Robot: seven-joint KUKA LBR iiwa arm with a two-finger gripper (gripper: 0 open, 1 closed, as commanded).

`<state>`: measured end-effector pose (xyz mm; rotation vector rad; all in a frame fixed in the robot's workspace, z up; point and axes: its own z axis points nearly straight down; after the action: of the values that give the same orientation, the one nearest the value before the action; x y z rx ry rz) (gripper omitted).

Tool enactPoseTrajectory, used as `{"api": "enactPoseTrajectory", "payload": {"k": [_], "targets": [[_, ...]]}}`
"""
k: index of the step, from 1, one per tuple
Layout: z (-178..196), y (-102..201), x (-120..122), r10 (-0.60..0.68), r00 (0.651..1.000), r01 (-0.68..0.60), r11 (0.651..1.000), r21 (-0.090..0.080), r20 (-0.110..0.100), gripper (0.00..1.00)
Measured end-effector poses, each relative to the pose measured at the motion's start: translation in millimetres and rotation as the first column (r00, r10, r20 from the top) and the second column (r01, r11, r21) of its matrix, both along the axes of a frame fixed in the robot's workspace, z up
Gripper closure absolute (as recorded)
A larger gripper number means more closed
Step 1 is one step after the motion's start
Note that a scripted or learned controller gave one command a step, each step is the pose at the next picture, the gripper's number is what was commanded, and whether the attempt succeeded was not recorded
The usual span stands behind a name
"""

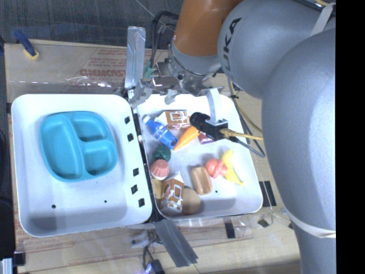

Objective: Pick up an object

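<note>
The pincer sits at the far rim of the right-hand shallow white bin, at about 11 o'clock from that bin's centre, below the arm's orange band. Treat its state as unknown: from this angle you cannot tell whether it is released or clenched, and nothing is visibly held in it.

The task allows any object, and all candidates lie in the right-hand bin:

- At 11 o'clock, nearest the pincer, are a brown-and-white printed carton and a blue plastic bottle, lying just beside each other.
- Close to the centre is an orange cone-shaped toy carrot, touching or almost touching the bottle.
- At 9 o'clock is a dark green round piece, with a pink cupcake-shaped toy just below it.
- At 3 to 4 o'clock are a yellow toy banana and a small pink toy, touching.
- At 6 o'clock is a tan bun-shaped toy.
- At 7 o'clock is a second brown-and-white printed pack.

The left-hand white bin holds a teal divided plastic tray.

Judge the step in hand as the approach: no object has been lifted. For the next move, select one target, centre the pincer over it and descend. The carton and the bottle need the shortest travel, but they are crowded, so expect a neighbour to be nudged. The bun-shaped toy has more free floor around it.
</note>
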<state>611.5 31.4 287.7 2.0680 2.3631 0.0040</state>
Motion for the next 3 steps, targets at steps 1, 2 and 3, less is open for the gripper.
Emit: {"api": "enactPoseTrajectory", "payload": {"k": [1, 2, 3], "targets": [[-99, -54, -53, 0.172, 0.985, -0.172, 0.985, -0.001, -0.011, 0.00], [-96, -119, -18, 0.273, 0.962, -0.273, 0.962, -0.003, -0.004, 0.00], [-175, -130, 6, 0.364, 0.931, -0.364, 0.931, -0.008, 0.010, 0.00]]}}
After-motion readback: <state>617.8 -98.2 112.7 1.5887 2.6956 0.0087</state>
